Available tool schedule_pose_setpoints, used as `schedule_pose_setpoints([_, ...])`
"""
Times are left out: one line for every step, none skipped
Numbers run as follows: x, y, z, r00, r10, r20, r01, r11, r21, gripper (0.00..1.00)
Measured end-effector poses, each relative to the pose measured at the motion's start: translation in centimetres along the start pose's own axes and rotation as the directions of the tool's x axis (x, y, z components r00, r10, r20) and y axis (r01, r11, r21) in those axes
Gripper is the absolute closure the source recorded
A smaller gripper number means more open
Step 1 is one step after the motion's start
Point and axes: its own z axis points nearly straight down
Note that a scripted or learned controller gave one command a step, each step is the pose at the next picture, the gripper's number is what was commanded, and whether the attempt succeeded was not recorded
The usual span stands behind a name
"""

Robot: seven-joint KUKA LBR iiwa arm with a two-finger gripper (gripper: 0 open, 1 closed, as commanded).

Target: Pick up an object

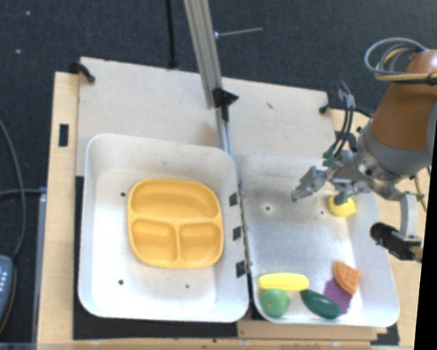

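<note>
Yellow round object [342, 207] just beside my gripper [327, 189], fingers spread open and gripping nothing, banana [283, 281] and green ball [273, 300] well below me, right bin [306, 226].

No legible text, label or number anywhere.

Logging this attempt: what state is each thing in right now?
Gripper: low over the right bin, beside the yellow ball, holding nothing.
Yellow ball: on the right bin floor.
Banana, green ball, dark green piece, purple piece, orange piece: lying loose in that bin's near corner.
Tray: flat in the left bin.
</note>
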Motion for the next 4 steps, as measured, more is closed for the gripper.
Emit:
schedule_pose_setpoints([0.0, 0.0, 0.0, 1.0, 0.001, 0.0, -0.001, 1.0, 0.0, 0.0])
schedule_pose_setpoints([-0.6, 0.3, 4.4, 1.0, 0.004, 0.001, -0.004, 1.0, 0.004, 0.0])
schedule_pose_setpoints([-0.9, -0.1, 10.7, 1.0, 0.003, 0.0, -0.003, 1.0, 0.007, 0.0])
schedule_pose_setpoints([-1.0, -0.2, 16.0, 1.0, 0.004, 0.0, -0.004, 1.0, 0.006, 0.0])
